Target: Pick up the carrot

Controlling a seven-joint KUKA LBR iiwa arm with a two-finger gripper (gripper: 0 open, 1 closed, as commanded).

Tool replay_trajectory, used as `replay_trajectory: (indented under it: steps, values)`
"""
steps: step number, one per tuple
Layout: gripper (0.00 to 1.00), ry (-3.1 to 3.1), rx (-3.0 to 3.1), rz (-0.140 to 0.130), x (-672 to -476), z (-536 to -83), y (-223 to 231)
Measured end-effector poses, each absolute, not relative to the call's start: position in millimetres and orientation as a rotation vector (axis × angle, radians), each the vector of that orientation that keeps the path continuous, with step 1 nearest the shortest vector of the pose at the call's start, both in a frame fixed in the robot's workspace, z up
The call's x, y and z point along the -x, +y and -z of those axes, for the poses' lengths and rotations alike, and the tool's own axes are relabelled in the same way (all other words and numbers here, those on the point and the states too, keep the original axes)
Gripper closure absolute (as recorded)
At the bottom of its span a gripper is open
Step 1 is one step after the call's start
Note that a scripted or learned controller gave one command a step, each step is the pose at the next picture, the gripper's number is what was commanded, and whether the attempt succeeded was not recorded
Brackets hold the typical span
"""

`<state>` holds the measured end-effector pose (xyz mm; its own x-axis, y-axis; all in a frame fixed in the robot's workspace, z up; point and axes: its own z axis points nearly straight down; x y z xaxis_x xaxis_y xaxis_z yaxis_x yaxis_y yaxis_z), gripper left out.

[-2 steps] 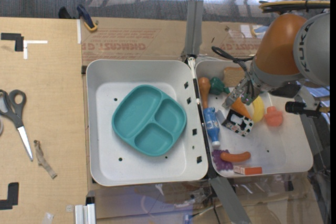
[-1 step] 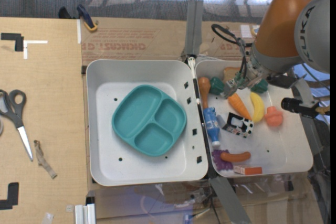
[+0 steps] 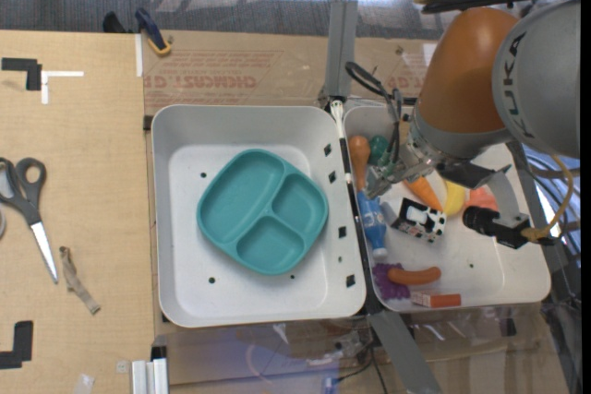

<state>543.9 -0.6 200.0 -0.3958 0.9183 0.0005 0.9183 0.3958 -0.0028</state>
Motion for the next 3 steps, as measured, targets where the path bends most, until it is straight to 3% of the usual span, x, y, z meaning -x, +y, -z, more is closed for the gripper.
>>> replay_trajectory:
  steps: [1, 2, 3]
  values:
    - [1.00, -3.043, 0.796, 0.000, -582.3, -218.9, -42.7]
    - [1.00, -3.044, 0.800, 0.000, -583.3, -227.7, -43.7]
    - [1.00, -3.022, 0.856, -0.001, -478.0, -225.3, -21.2]
